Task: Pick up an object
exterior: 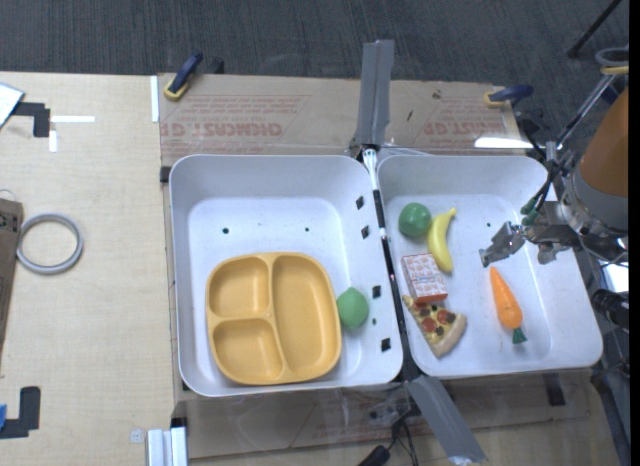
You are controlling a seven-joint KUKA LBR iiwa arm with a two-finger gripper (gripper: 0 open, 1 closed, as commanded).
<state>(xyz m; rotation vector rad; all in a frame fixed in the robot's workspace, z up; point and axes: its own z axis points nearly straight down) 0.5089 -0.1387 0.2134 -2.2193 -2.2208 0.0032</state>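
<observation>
Carrot point(506, 300) lies just below the gripper point(497, 247), whose finger spacing I cannot tell; a straight, centred descent suits it best.

The arm reaches in from the right, its orange band above the right bin's point(392, 179) far right corner. The wrist angles down and leftward over that bin's right side. The gripper point(497, 248) hangs above the bin floor, nothing visible between its fingers.
</observation>
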